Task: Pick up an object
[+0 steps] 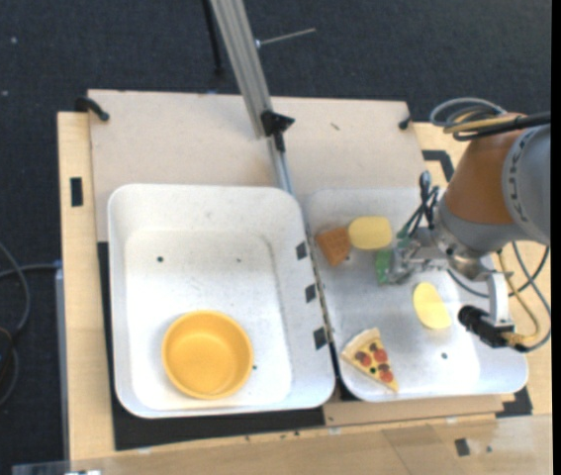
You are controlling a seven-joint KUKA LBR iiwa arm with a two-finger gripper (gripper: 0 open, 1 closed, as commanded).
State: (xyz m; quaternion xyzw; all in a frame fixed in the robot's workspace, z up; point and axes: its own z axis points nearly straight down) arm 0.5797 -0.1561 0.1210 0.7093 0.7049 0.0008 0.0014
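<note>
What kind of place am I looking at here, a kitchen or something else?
Most likely a robotics lab, not a kitchen. A robot arm reaches over two white bins on a bench, and the food looks like toys: a pizza slice and a yellow bowl.

Bright, even overhead light, soft faint shadows, slightly soft and grainy picture throughout.
</note>
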